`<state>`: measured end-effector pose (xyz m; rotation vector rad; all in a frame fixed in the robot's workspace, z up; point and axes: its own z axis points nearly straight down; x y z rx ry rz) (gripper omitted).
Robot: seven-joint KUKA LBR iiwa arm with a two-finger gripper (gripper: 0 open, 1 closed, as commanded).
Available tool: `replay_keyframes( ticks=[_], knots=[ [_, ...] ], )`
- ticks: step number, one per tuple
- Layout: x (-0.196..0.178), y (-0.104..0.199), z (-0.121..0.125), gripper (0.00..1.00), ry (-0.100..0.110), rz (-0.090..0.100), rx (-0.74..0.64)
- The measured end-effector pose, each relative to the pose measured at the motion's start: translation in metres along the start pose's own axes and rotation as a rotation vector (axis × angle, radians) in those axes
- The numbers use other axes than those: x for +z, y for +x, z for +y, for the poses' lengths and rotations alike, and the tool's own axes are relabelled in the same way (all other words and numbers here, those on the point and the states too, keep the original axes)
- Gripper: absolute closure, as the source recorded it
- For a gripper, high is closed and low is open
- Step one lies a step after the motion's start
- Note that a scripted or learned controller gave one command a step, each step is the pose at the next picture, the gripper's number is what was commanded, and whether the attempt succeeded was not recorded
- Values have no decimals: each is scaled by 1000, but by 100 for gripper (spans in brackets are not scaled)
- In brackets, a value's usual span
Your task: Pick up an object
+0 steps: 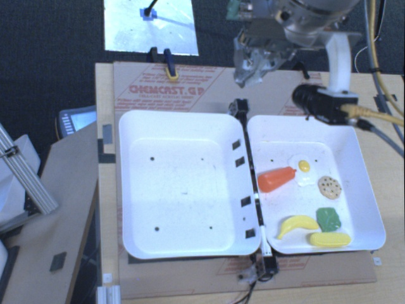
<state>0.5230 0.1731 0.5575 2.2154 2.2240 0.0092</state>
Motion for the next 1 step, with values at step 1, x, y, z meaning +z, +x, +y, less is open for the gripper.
replay_keyframes(
  ticks=[1],
  knots=[
    [-12,0,0,100,-3,1,-1]
  ],
)
